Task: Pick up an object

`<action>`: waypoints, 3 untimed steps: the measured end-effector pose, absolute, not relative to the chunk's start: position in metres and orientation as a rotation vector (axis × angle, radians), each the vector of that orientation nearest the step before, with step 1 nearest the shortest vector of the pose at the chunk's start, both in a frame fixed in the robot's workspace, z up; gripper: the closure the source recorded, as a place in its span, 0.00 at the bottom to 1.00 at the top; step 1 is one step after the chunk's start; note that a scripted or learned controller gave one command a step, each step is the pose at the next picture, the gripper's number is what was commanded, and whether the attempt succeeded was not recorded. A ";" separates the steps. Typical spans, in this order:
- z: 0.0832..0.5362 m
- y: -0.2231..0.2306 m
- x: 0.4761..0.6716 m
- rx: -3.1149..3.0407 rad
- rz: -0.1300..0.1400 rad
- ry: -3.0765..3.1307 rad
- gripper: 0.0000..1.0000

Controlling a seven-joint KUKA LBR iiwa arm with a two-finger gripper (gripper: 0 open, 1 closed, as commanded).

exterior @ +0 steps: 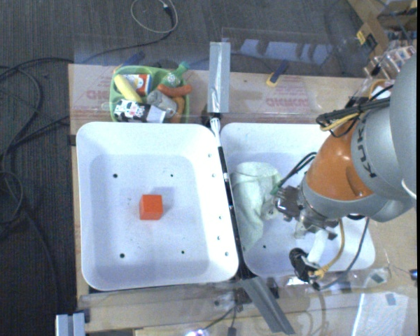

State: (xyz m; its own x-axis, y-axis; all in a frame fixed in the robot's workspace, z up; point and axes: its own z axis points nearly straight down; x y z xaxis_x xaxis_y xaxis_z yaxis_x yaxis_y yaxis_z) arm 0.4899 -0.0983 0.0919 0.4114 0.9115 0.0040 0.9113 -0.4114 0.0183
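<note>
An orange cube (151, 206) lies near the middle of the left bin (98, 152). A crumpled pale green-white cloth (254, 190) sits against the left wall of the right bin (266, 135). My arm, with its orange band (336, 170), hangs over the right bin. The gripper (288, 205) is low at the cloth's right edge, largely hidden under the wrist. Nothing can be seen held in it.
A green basket (150, 93) of small toys stands behind the left bin. A metal bar (219, 75) rises at the back between the bins. Cables (315, 257) loop from the wrist over the right bin's front. More cables lie on the floor at left.
</note>
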 end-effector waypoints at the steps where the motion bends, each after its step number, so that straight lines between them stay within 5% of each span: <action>1: 0.196 -0.172 0.500 2.663 -0.010 1.668 0.00; 2: 0.095 -0.109 0.486 2.743 0.004 1.523 0.00; 3: 0.204 -0.187 0.509 2.794 -0.012 1.436 0.00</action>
State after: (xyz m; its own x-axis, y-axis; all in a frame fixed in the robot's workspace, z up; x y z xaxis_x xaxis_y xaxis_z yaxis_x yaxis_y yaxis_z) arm 0.5087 -0.1865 0.2043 0.5818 0.8133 -0.0067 0.8133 -0.5818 -0.0033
